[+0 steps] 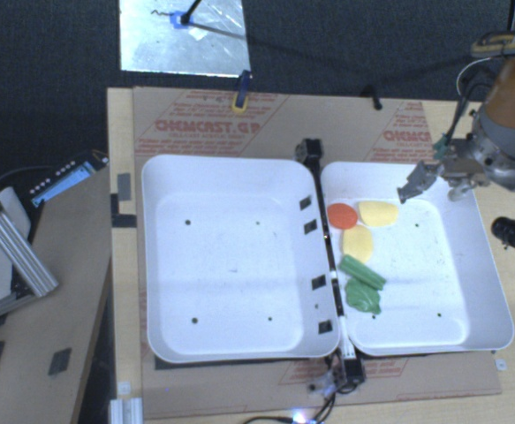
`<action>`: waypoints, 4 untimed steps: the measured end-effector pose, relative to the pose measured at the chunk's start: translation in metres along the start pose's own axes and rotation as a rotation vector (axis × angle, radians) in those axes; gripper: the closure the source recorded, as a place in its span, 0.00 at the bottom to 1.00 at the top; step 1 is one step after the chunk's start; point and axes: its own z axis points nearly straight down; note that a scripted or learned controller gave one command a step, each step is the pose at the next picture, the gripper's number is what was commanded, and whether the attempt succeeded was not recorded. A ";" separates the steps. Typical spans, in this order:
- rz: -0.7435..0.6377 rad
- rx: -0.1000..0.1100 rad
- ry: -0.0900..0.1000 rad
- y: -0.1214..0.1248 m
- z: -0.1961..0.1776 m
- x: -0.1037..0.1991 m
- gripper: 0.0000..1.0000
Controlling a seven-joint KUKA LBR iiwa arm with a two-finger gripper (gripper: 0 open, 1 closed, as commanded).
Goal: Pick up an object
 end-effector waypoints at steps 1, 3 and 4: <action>-0.005 0.011 0.003 0.013 0.142 0.039 0.00; -0.003 -0.008 -0.001 0.032 0.184 0.025 0.00; -0.002 -0.007 0.000 0.030 0.173 0.025 1.00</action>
